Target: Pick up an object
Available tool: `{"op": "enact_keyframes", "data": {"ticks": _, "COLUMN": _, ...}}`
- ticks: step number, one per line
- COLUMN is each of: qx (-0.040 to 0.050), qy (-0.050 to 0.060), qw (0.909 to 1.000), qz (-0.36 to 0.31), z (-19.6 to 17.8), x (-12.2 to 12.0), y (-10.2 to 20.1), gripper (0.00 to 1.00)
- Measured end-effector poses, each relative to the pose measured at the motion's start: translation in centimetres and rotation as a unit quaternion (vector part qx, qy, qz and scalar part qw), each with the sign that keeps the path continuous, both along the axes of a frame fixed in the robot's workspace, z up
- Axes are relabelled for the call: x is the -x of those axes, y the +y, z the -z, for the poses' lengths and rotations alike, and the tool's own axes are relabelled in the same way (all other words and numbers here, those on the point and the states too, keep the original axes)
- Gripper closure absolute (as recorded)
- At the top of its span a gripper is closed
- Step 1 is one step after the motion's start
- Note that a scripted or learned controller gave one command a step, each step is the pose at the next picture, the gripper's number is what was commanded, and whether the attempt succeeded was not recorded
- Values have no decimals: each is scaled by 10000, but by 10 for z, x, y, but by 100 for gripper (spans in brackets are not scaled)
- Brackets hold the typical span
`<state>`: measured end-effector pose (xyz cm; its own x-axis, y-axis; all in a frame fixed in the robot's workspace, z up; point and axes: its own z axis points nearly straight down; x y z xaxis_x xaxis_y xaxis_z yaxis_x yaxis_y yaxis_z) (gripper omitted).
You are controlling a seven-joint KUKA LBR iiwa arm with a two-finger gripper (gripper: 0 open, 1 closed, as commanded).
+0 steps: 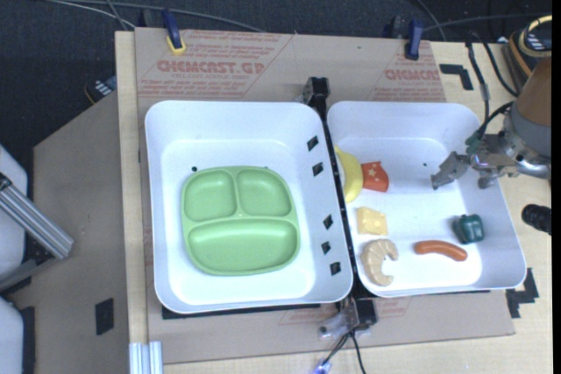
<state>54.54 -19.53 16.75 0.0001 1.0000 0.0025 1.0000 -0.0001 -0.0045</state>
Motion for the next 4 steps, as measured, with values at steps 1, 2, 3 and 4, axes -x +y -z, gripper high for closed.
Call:
{"op": "enact_keyframes", "data": {"ticks": 1, "qx": -5, "qy": 15, "qw": 10000, "qz": 3, "z": 61, "x": 6, "y": -4, "gripper": 0}}
{"op": "enact_keyframes", "data": {"ticks": 2, "qx": 7, "qy": -27, "qw": 10000, "qz": 1, "z": 46, "x": 4, "y": -5, "gripper": 100}}
{"op": "enact_keyframes", "data": {"ticks": 3, "qx": 24, "qy": -50, "qw": 10000, "qz": -4, "z": 1, "x": 0, "y": -10, "gripper": 100}}
{"op": "enact_keyframes", "data": {"ticks": 4, "qx": 25, "qy": -58, "qw": 10000, "qz": -7, "z": -53, "x": -2, "y": -10, "gripper": 100}}
